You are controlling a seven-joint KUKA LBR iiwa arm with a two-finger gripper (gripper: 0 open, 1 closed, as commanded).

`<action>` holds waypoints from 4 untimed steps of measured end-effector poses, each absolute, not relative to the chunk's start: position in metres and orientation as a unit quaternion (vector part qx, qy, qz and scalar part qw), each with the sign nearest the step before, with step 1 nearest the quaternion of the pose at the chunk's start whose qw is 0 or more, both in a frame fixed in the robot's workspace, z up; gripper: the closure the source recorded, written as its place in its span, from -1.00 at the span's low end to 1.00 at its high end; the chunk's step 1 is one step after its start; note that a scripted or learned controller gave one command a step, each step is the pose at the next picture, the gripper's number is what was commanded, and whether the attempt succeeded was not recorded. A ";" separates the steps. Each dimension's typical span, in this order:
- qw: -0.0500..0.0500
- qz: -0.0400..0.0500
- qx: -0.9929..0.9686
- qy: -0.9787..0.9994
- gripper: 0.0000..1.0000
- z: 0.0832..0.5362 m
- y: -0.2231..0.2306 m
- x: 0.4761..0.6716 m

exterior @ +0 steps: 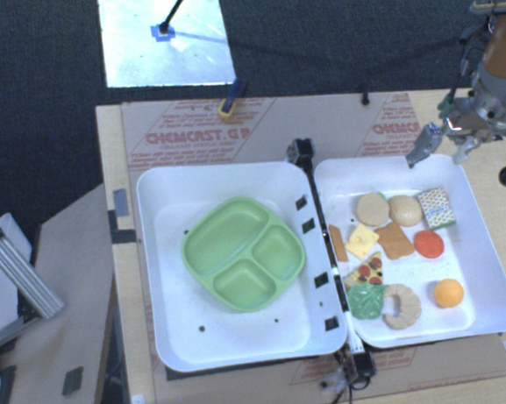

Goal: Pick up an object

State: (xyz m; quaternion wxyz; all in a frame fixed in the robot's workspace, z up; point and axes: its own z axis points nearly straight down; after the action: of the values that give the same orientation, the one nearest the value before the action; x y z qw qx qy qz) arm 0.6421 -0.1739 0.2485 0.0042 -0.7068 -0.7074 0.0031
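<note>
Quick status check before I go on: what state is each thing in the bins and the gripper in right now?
Gripper: open, holding nothing, above the right bin's far edge.
Green tray: upright, compartments bare, in the left bin.
Orange ball: resting loose in the right bin.
Patterned box: lying tilted.
Ring-shaped piece: lying flat.

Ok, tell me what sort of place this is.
Probably a robotics lab's pick-and-place test bench: two white bins, one with a green divided tray, the other with toy foods like a doughnut, and the arm's gripper above.
</note>
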 end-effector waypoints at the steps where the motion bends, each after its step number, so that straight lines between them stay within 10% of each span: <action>1: -0.001 0.000 -0.706 -0.708 -1.00 0.257 -0.173 0.644; 4: -0.001 0.000 -0.705 -0.709 -1.00 0.130 -0.164 0.643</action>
State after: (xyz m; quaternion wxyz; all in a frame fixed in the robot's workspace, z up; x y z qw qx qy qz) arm 0.6430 -0.1635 0.1300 -0.0012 -0.7053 -0.7089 -0.0004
